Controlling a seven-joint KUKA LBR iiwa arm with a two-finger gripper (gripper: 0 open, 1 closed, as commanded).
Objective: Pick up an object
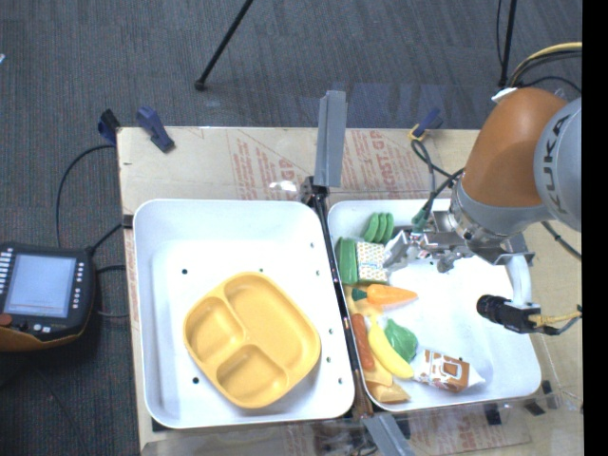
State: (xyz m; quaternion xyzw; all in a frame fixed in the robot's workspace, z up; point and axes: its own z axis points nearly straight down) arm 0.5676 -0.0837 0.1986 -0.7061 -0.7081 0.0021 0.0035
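Toys heaped along the right bin's left wall, our claw above them

We see the carrot [389, 295] beside the banana [384, 348] in the right bin [494, 350]; our claw [410, 245] hovers near, grip state we cannot tell. We should drop squarely onto one toy. The left bin [161, 245] carries a yellow tray [252, 338]; the desk [237, 160] stands on grey carpet [95, 46]
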